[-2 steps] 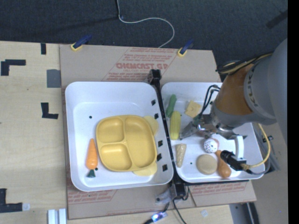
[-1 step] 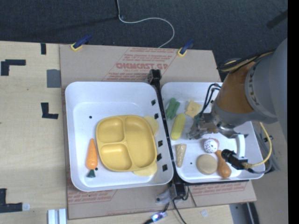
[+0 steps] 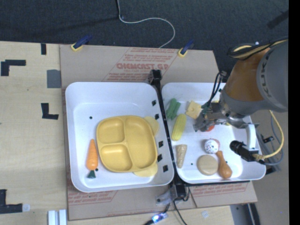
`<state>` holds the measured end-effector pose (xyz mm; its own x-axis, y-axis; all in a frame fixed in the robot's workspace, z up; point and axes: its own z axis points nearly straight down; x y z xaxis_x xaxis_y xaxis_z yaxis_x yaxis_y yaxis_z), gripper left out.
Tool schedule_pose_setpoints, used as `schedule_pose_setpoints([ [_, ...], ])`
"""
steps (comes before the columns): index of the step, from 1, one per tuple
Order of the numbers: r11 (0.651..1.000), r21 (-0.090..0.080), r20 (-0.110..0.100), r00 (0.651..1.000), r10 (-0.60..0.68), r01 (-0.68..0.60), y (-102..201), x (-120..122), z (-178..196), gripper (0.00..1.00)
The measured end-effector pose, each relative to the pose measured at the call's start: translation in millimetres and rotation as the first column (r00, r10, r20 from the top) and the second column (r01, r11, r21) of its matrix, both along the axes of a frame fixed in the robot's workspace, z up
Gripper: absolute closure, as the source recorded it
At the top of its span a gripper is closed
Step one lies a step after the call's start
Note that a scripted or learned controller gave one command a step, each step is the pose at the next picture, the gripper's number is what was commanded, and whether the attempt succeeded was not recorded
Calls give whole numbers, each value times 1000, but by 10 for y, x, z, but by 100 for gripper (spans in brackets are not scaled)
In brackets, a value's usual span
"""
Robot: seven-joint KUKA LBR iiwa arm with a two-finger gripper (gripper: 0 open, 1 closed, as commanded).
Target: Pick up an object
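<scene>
Cheese wedge [image 3: 193, 109] lies just beside the tool [image 3: 205, 122], grip state unclear.

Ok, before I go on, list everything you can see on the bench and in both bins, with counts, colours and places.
bins: 2, white, side by side on cardboard
divided plate: 1, yellow, left bin centre
toy carrot: 1, orange, left bin, left of plate
green vegetable toy: 1, green, right bin, top left
corn cob: 1, yellow, right bin, below the green toy
cheese wedge: 1, yellow, right bin, top
ball: 1, white, speckled, right bin centre
round bun-like toy: 1, tan, right bin bottom
drumstick: 1, orange-brown, beside bun
cone-like toy: 1, beige, right bin, bottom left
clips: 2, blue-yellow, cardboard top edge
cable: 1, white, top
gripper: 1, dark, over right bin
</scene>
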<state>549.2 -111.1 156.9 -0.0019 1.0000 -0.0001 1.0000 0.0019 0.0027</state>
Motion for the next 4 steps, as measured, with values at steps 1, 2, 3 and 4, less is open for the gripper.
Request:
schedule_pose_setpoints([
  [1,1000,0,0,1000,1,-1,80,64,572,100],
  [2,1000,1,-3,1000,0,0,87,68,678,100],
  [3,1000,1,-3,1000,4,-4,485,444,572,100],
  [4,1000,2,-2,1000,5,-5,993,696,645,100],
])
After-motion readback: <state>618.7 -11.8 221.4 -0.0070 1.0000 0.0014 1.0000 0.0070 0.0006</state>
